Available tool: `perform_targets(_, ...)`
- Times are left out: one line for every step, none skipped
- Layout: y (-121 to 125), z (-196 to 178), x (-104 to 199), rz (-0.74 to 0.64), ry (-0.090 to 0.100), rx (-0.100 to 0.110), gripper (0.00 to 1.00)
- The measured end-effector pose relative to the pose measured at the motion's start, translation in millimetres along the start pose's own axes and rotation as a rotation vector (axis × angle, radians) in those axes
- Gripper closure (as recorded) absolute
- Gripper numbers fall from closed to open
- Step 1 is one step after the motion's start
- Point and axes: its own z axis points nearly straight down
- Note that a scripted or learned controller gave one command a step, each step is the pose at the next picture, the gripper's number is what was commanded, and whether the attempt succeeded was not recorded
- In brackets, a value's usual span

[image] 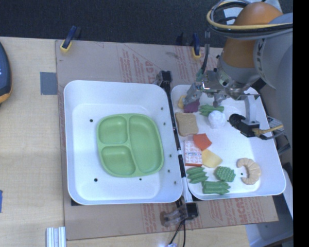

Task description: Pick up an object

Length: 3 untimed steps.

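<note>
The grey arm's two-finger gripper (198, 92) hangs low over the back corner of the right-hand white bin (270, 187), just above a small purple plastic toy (191, 106) beside a tan bread-slice toy (186, 123). Whether its jaws are open cannot be told. The purple piece looks light, rigid and smooth; pinching its narrower sides seems safest.

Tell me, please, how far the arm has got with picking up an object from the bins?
Early stage. Done: the gripper has reached the far corner of the right bin, above the purple piece. In hand: nothing visibly held. Left: grasping and lifting; the slice of bread, croissant and other toys lie in the bin.
</note>
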Motion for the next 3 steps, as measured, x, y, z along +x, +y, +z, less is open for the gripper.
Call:
perform_targets(-102.3, -0.1, -21.8, 0.001, 0.003, 0.013, 0.00)
perform_targets(-72.3, 101.2, -39.5, -0.002, 0.004, -0.001, 0.00)
perform_targets(-70.3, 83.2, -39.9, -0.003, 0.004, -0.008, 1.00)
